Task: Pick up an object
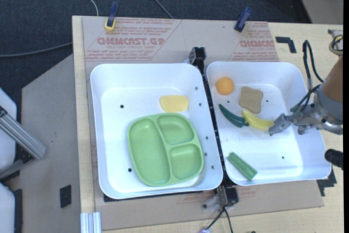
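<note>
**Operator:** At the right of the frame, what is the arm's status?

**Technician:** The tool (279, 125) sits low inside the right bin (272, 158), its tips just beside the right end of the yellow banana (256, 120). Whether the fingers are parted or closed cannot be told from this angle, and nothing shows between them. The step in hand appears to be the approach to a grasp.

**Operator:** Where is the target?

**Technician:** The banana lies mid-bin, touching the dark green pepper (233, 116) on its left and just below the brown bread slice (251, 99). The next move calls for the tips to straddle the banana and close, then lift straight up.

**Operator:** Obstructions?

**Technician:** The pepper and bread crowd the banana and could be nudged or caught. The orange ball (224, 85) at the bin's upper left and the green block (241, 166) near its lower edge lie apart from the approach. The left bin (109, 117) holds a green divided tray (165, 148) and a pale yellow piece (174, 103), both out of the way. Blue clamps (242, 18) grip the tabletop's (142, 41) upper edge.
</note>
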Controlling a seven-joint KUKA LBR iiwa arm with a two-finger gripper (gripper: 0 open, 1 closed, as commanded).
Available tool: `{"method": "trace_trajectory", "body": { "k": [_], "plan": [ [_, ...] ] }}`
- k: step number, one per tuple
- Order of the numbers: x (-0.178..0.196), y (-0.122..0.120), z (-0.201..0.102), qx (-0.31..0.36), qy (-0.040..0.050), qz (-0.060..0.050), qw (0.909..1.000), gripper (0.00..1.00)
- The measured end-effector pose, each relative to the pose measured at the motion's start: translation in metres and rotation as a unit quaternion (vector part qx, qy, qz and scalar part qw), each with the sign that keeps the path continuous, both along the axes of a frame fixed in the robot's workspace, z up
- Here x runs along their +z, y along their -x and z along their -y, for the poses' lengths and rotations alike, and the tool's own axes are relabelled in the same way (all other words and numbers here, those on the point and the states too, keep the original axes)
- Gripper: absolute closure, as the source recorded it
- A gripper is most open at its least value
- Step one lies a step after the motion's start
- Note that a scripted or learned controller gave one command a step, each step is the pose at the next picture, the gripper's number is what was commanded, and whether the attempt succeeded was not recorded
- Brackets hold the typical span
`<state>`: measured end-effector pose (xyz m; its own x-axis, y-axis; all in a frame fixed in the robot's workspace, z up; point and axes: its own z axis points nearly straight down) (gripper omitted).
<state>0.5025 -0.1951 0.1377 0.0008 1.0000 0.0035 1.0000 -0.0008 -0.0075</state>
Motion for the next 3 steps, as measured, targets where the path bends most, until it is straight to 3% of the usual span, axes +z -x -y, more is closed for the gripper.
{"method": "trace_trajectory", "body": {
  "k": [1,2,3],
  "plan": [
    [-0.054,0.001,-0.001,0.0,0.0001,0.0,1.0,0.0],
    [-0.041,0.0,0.0,-0.001,0.0019,0.004,1.0,1.0],
    [0.014,0.007,0.007,0.0,0.0035,0.006,1.0,1.0]
  ]
}}
